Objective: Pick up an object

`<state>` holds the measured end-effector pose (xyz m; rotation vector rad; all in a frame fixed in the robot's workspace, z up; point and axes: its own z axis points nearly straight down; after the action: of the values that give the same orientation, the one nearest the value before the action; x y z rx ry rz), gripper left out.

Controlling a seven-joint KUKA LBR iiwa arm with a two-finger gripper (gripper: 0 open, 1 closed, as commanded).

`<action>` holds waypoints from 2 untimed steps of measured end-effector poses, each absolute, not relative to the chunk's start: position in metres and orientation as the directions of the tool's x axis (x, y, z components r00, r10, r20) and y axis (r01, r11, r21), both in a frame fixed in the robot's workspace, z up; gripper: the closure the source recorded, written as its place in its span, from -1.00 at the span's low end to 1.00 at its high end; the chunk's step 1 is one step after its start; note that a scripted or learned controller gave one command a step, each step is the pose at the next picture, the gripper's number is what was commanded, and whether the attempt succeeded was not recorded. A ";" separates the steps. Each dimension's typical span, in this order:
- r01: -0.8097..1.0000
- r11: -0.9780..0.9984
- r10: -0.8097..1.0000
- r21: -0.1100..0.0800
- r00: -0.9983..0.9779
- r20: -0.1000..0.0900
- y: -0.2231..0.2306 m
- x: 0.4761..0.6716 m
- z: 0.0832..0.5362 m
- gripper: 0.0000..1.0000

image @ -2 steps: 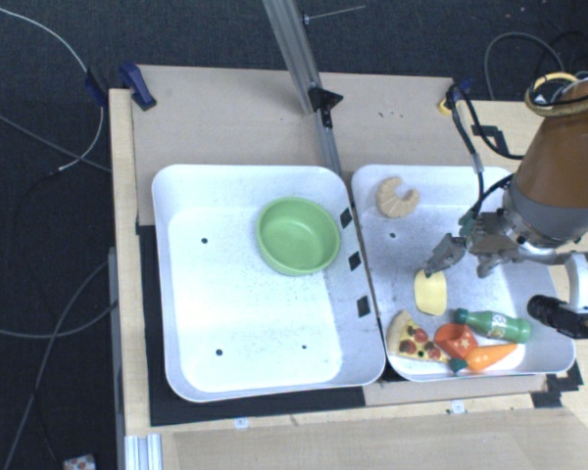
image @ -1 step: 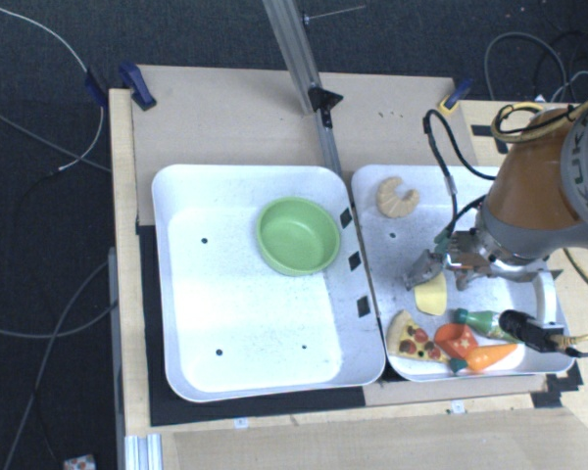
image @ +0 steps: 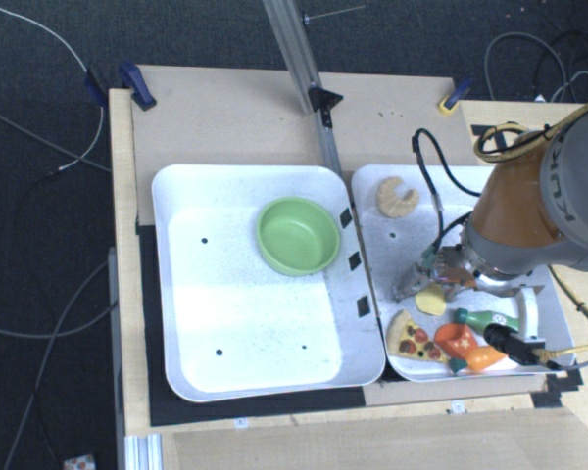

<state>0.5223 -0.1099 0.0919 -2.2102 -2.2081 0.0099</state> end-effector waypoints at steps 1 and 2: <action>1.000 -0.002 1.000 -0.009 0.002 0.008 -0.109 0.524 0.107 1.00; 1.000 0.001 1.000 0.010 -0.001 0.000 -0.108 0.525 0.174 1.00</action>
<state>0.5248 -0.1081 0.1736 -2.2253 -2.2269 -0.0111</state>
